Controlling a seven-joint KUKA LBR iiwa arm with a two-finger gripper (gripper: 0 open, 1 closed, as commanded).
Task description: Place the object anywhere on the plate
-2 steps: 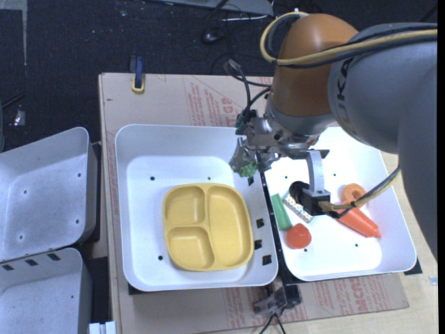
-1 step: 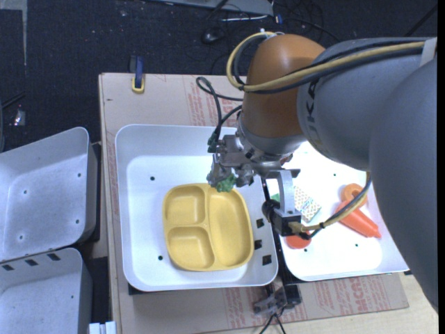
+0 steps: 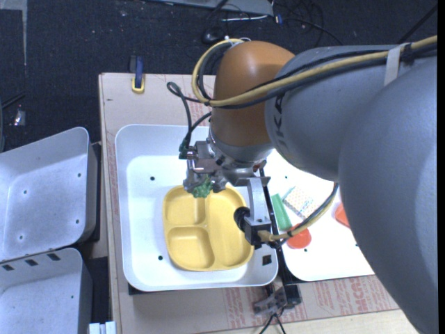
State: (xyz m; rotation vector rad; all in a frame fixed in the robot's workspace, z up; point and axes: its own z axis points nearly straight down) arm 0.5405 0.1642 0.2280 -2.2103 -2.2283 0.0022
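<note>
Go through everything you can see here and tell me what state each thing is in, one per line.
Yellow plate: flat in the left white bin, its compartments bare.
Green object: at the plate's far rim, right under the tool; whether it is gripped or resting cannot be told.
Tool: low over the plate's far edge.
Right bin: holds a green stick, an orange piece and a speckled card, all lying loose.

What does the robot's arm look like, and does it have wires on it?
The arm is thick, round and grey, with a shiny orange band above the wrist. Yellow and black cables loop around that orange part. At the end sits a small metal gripper with dark parts and thin black wires beside it.
</note>
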